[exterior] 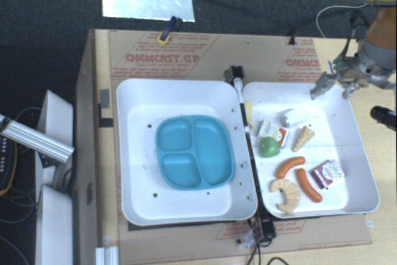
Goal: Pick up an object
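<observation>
hovering at the upper right, your gripper (336,85) sits over the back right corner of the right bin (356,127), its two fingers (320,87) spread apart with nothing between them. you've got the grey arm (378,40) coming in from the right edge above it. all the pickable items lie lower in that right bin, well apart from the fingers: a small white piece (289,116) is the nearest, below and left of the tips; then a printed packet (268,130) touching a green ball (268,147); a pale wedge (303,138) just right of those; an orange sausage (290,166) lying slanted; a second sausage (308,185) below it; a croissant (287,193) near the front edge; a purple packet (326,173) at front right. a yellowish strip (249,115) lies along the bin's left wall. your left bin (139,133) holds a blue divided tray (194,151), flat in the middle. the fingertips touch none of these things.
</observation>
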Robot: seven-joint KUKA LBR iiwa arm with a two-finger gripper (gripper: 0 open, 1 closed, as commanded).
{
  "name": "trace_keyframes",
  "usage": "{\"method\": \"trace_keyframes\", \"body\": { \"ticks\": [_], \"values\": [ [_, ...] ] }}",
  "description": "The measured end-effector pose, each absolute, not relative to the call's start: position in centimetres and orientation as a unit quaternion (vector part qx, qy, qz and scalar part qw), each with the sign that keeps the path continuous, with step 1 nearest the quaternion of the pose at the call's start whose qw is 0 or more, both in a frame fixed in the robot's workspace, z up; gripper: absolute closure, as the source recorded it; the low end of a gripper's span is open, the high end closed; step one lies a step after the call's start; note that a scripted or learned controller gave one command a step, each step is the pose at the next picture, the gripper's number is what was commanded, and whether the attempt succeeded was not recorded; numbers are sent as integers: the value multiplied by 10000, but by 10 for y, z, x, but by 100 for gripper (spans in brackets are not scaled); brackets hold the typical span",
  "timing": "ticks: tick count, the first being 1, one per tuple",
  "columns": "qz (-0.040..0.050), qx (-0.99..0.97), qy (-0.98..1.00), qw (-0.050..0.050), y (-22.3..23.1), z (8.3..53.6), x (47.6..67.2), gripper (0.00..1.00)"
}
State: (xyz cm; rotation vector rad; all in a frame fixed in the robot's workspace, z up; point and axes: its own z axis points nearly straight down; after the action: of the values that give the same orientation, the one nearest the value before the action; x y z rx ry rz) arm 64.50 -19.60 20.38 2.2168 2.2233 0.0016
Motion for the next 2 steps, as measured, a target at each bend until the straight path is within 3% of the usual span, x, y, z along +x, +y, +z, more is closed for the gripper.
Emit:
{"method": "trace_keyframes", "body": {
  "ticks": [1, 2],
  "values": [
    [-3, 7063, 7079, -12, -133, 142, 562, 0],
    [3, 7068, 7075, 0, -108, 84, 509, 0]
  ]
}}
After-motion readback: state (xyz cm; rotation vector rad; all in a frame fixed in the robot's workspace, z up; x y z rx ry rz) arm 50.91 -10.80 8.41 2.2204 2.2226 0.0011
